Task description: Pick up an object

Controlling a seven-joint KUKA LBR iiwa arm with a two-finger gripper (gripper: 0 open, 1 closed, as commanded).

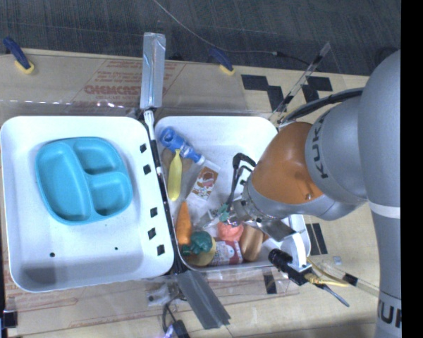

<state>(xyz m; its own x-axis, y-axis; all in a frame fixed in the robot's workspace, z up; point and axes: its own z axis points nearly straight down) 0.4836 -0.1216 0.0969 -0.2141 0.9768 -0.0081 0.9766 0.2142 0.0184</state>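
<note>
Below, dark carpet (70, 13) around bench (338, 273).

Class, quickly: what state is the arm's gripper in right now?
Gripper: low in the right bin among the objects; open or shut cannot be told.

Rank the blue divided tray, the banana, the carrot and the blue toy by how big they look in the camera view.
1. blue divided tray, by far the largest.
2. banana.
3. carrot, a little shorter than the banana, though its lower end is partly hidden.
4. blue toy, roughly carrot-sized; I would not split those two firmly.
</note>
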